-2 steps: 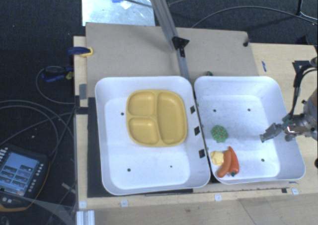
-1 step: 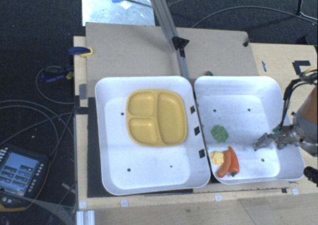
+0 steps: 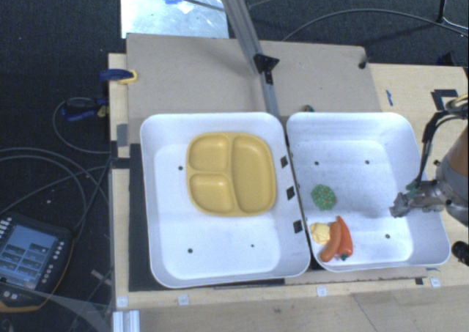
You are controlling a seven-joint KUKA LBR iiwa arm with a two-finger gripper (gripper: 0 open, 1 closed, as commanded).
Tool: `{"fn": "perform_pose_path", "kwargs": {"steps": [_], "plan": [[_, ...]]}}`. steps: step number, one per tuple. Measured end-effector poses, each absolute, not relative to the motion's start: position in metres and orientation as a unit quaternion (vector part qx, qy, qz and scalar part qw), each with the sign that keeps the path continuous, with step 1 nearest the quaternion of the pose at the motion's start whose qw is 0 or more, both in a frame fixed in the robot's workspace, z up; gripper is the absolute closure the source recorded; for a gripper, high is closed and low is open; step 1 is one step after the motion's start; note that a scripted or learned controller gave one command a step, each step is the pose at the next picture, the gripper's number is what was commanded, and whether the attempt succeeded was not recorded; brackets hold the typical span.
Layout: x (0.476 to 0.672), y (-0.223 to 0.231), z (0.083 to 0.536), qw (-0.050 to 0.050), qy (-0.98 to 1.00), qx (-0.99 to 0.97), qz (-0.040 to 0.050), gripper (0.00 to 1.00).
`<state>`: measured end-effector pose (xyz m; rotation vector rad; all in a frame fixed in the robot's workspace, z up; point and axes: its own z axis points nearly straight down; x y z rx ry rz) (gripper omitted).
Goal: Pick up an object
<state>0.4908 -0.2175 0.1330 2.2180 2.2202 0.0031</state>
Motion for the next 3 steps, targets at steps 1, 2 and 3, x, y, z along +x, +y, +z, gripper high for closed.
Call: {"fn": "perform_pose_path", "kwargs": {"steps": [1, 2, 3], "plan": [[0.495, -0.209, 0.191, 0.004, 0.709, 0.705, 0.0019, 1.00], [0.497, -0.209, 0.237, 0.004, 0.709, 0.705, 0.0017, 1.00], [0.501, -0.157, 0.247, 0.001, 0.711, 0.703, 0.0020, 1.00]]}}
